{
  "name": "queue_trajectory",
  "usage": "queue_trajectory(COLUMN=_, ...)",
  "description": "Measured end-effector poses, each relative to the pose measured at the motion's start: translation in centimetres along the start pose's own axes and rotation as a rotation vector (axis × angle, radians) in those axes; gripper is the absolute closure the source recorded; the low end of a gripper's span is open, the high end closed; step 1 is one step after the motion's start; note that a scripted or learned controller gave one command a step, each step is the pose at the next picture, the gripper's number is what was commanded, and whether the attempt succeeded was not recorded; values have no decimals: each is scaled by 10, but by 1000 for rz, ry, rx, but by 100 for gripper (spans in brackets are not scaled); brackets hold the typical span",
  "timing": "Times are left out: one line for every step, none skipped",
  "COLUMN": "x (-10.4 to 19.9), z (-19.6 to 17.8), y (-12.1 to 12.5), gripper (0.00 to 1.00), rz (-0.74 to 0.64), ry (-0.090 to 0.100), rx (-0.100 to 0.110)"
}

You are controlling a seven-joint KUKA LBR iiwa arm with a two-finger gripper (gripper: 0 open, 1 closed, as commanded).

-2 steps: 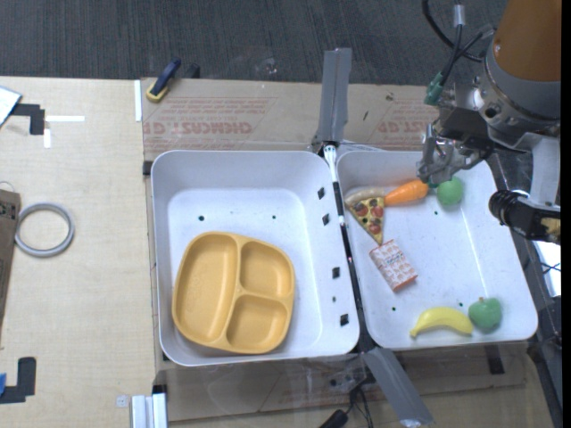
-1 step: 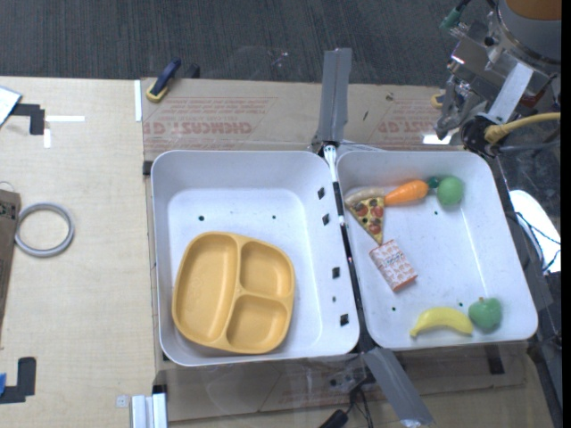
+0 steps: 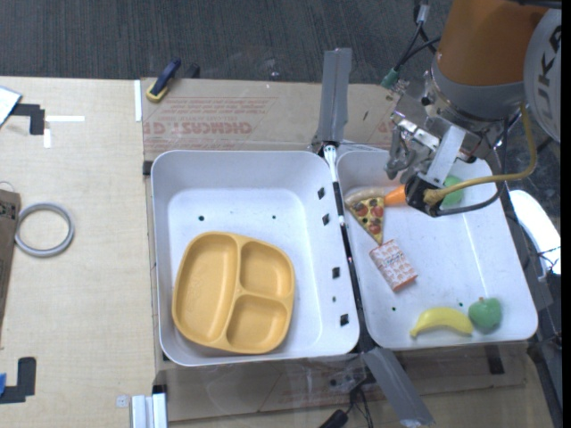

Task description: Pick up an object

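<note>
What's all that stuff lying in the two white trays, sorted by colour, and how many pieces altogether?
Yellow: 2, the divided plate in the left bin and the banana in the right bin
Green: 2, the apple and a green piece by the gripper
Orange: 1, a carrot-like piece
Mixed colours: 2, the pizza slice and the red-and-white packet
Total: 7

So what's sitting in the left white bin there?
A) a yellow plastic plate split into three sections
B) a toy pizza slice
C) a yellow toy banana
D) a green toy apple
A: the yellow three-section plastic plate lies in the left shallow white bin, while the yellow toy banana, toy pizza slice and green toy apple all lie in the right shallow white bin.
</note>
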State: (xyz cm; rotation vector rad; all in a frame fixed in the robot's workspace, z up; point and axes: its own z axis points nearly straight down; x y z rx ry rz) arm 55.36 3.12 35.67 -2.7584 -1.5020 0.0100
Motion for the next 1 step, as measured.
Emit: queue_trajectory(x=-30, z=4, y=-46, gripper=100, rz=-443, ry=1, rx=-1)
